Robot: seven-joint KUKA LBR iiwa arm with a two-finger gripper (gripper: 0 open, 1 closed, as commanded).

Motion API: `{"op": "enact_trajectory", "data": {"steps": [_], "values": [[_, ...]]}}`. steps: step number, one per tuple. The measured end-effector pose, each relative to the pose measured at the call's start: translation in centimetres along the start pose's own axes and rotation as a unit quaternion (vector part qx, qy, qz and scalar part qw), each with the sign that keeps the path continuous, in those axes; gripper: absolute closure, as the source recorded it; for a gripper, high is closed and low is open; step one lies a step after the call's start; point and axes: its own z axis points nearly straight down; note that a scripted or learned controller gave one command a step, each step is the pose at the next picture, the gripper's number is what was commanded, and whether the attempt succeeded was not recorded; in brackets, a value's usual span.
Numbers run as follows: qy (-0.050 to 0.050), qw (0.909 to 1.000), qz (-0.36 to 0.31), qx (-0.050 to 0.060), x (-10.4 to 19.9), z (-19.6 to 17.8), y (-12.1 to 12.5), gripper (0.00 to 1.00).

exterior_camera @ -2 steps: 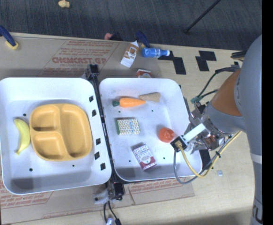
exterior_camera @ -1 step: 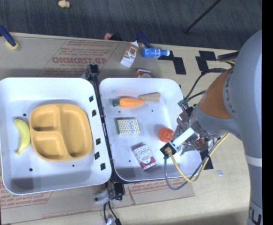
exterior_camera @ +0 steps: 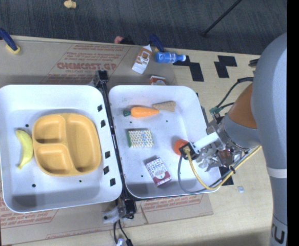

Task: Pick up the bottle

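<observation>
Here, bench seen from above at a slant.
Bottle (exterior_camera: 170, 58): blue, lying on its side on the cardboard beyond the right bin, outside both bins, just beside a small white carton (exterior_camera: 142, 59).
Gripper (exterior_camera: 211, 160): at the right bin's right edge, low over the rim, well apart from the bottle; yellow cable looped beneath it.
Jaws: cannot tell, the wrist hardware hides them.
Arm (exterior_camera: 272, 117): grey, orange band above the wrist, reaching in from the right.
Right bin (exterior_camera: 190, 94): carrot (exterior_camera: 143, 112), tan wedge (exterior_camera: 164, 106), green patterned block (exterior_camera: 140, 138), red packet (exterior_camera: 158, 171), orange-red round thing (exterior_camera: 180, 146) near the gripper.
Left bin (exterior_camera: 5, 96): yellow divided tray (exterior_camera: 67, 143), banana (exterior_camera: 24, 147) beside it on the left.
</observation>
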Motion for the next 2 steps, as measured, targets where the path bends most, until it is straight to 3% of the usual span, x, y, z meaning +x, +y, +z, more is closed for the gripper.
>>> {"op": "enact_trajectory", "data": {"steps": [1, 2], "values": [[0.000, 0.9998, -0.020, 0.001, 1.3, -2.5, -6.3, 1.00], [-0.001, 1.0000, 0.000, 0.001, 2.0, -0.4, -9.5, 1.00]]}}
